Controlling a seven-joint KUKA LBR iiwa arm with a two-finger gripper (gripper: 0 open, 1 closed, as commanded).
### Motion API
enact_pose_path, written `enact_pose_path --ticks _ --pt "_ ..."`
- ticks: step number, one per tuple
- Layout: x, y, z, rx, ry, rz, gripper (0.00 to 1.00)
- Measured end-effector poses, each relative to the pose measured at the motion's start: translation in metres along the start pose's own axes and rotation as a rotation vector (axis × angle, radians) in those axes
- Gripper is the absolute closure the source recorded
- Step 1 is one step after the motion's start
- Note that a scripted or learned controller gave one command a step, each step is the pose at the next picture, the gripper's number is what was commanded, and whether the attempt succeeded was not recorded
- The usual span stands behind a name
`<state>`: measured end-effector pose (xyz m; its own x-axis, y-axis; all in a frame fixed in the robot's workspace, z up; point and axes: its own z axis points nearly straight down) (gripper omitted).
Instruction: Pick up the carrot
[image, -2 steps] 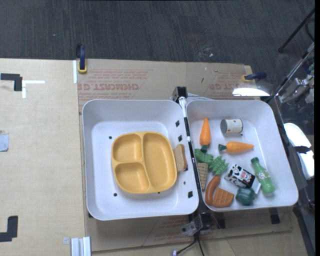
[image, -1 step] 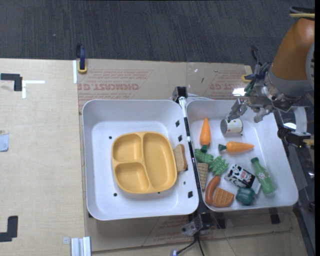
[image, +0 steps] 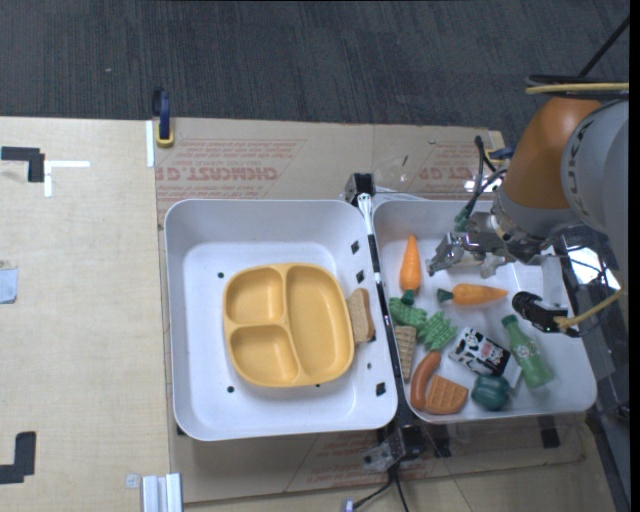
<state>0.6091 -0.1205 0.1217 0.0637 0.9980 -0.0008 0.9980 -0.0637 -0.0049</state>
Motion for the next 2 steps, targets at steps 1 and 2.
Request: enact_pose_path --ticks 1,2 --pt "0.031 0.047 0.03 0.001 0.0 0.276 0.0" --pt "0.103 0.043 -0.07 -0.003 -0.001 0.366 0.0"
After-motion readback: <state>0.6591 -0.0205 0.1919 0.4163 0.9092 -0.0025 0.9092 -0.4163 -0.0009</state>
